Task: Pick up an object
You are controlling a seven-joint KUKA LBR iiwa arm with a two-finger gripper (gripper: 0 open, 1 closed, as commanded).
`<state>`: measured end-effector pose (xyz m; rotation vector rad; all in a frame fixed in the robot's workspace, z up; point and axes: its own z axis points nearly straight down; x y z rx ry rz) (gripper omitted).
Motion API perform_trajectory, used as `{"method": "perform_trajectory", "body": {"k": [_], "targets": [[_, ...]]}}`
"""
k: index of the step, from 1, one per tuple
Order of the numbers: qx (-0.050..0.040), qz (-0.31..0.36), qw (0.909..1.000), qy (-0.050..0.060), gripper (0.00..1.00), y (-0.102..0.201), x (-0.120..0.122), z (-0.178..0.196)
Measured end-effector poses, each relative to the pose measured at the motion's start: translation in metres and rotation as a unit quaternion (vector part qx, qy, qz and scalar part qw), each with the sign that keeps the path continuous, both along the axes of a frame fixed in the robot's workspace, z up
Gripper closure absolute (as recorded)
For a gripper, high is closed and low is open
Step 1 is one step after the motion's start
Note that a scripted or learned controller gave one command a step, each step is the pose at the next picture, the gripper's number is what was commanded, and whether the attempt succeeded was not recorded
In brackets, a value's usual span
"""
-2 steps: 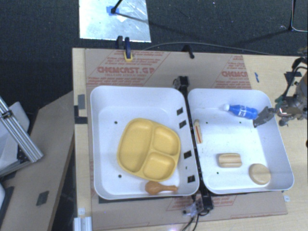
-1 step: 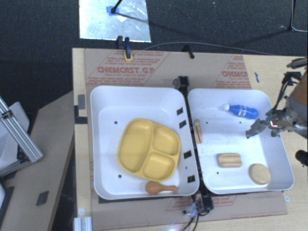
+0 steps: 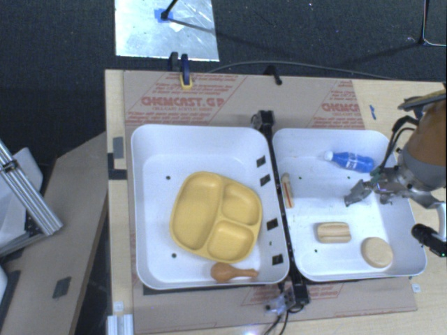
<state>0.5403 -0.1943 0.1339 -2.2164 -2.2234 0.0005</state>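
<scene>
Your arm (image 3: 426, 152) comes in from the right edge and its hand (image 3: 357, 192) hangs over the right bin (image 3: 307, 260), near that bin's right-hand wall, with the fingers pointing left toward the bin's middle. You can see the dark fingers (image 3: 351, 196) spread a little apart at the tip, and nothing sits between them, so the hand carries no object. Just above and left of the hand lies a blue bottle (image 3: 352, 161) with its white cap pointing left, near the fingers but not touching them. Below the hand a tan block (image 3: 332, 232) rests flat on the bin floor, and to its right, near the lower right corner, sits a pale round disc (image 3: 378, 251). A thin orange-brown stick (image 3: 286, 190) lies along the right bin's left wall. In the left bin (image 3: 157, 152) you have a yellow divided plate (image 3: 216, 217) and, just below it, a brown spoon-like piece (image 3: 233, 272). Both bins sit on the cardboard-covered worktop (image 3: 209, 100).
</scene>
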Motion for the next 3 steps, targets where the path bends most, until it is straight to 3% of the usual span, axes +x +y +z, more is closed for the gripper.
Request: {"method": "perform_trajectory", "body": {"k": [1,2,3], "targets": [[-0.0002,-0.001,1.0,0.0,0.0,0.001,0.0,-0.052],[-0.0016,0.0,1.0,-0.003,1.0,0.0,0.002,-0.039],[-0.0016,0.0,1.0,-0.004,1.0,0.0,0.005,0.005]]}}
